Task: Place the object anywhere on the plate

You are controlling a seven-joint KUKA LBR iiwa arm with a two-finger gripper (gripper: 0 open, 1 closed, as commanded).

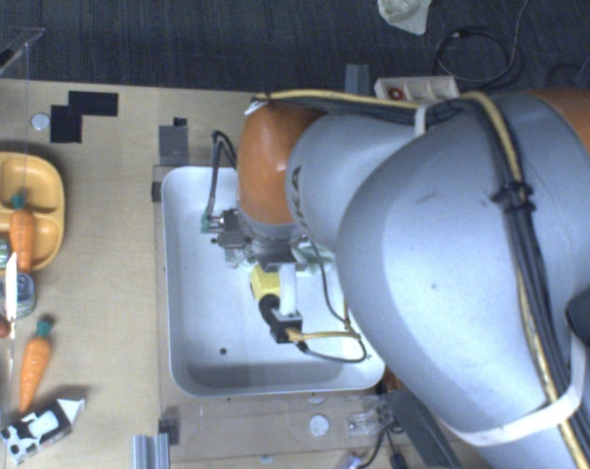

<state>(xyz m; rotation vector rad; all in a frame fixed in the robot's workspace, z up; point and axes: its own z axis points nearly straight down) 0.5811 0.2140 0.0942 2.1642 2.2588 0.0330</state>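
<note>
My grey arm (451, 262), with its orange band, reaches from the right over the white bin (202, 340). My pincer (264, 262) hangs low near the bin's middle, and my own wrist hides it, so I cannot tell whether it is spread, pressed together or pinching any object. The yellow divided plate (7, 179) lies on the desk (109, 262) well left of the bin with 1 orange carrot (20, 237) on it, while a 2nd carrot (33, 360) lies on the desk lower in the view, near a black-and-white cow toy (39, 426).
</note>
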